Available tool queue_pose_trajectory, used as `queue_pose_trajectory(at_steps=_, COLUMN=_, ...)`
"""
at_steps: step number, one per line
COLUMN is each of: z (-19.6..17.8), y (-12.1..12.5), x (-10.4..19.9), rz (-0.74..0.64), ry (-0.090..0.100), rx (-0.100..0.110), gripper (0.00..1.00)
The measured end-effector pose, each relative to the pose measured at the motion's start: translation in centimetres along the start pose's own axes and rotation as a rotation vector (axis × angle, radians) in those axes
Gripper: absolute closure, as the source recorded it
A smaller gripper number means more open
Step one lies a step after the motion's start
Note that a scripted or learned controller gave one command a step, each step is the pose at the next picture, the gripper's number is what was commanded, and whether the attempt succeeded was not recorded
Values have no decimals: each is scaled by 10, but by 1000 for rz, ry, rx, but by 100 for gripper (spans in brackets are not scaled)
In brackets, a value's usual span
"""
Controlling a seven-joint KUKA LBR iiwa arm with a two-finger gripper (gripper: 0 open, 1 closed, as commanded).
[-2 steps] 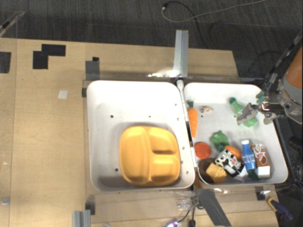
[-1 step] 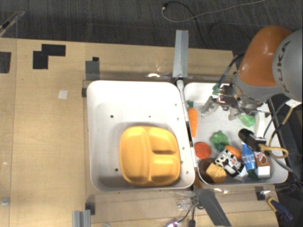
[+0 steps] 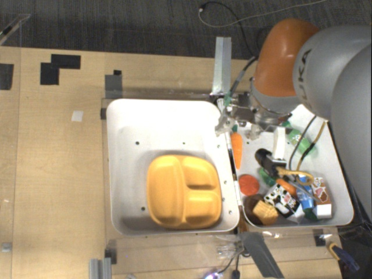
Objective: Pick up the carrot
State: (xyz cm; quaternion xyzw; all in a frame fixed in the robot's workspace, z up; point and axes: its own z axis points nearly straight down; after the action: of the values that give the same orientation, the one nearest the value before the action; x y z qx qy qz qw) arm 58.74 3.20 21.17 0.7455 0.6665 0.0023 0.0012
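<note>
carrot (image 3: 236,148): small, tapered, smooth orange body with a green top, hanging point-down between the fingers of the gripper (image 3: 236,128), which is clenched on its upper end. it sits just right of the divider wall between the two bins, over the left edge of the right bin (image 3: 340,173).

all places below are given from the carrot.

arm (image 3: 325,57): above and to the right, glossy grey shell with a rounded orange band (image 3: 282,57) over the wrist.

yellow tray (image 3: 184,189): below-left, in the left bin (image 3: 125,156); moulded plastic, rounded corners, several shallow compartments, matte sheen. the left bin is smooth white with rounded corners and a few small dark dots on its floor.

red disc (image 3: 249,184): just below, flat and round, on the right bin floor. a tan waffle-textured cone shape (image 3: 265,211) lies further below. to the lower right is a crowded pile of small toys (image 3: 293,193), mixed colours, too jumbled to sort. a green item (image 3: 305,146) lies to the right.

worktop (image 3: 52,185): far left, pale wood-grain panels with black square marks near the top. dark ribbed carpet (image 3: 116,10) runs beyond the far edge, with a thin cable looped on it.

clearance: divider wall just beside the carrot on the left; bare bin floor directly right of it.
</note>
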Motion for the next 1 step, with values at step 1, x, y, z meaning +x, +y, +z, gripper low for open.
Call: queue_pose_trajectory(at_steps=1, z=61, y=-8, x=85, rz=-333, ry=1, rx=2, gripper=0)
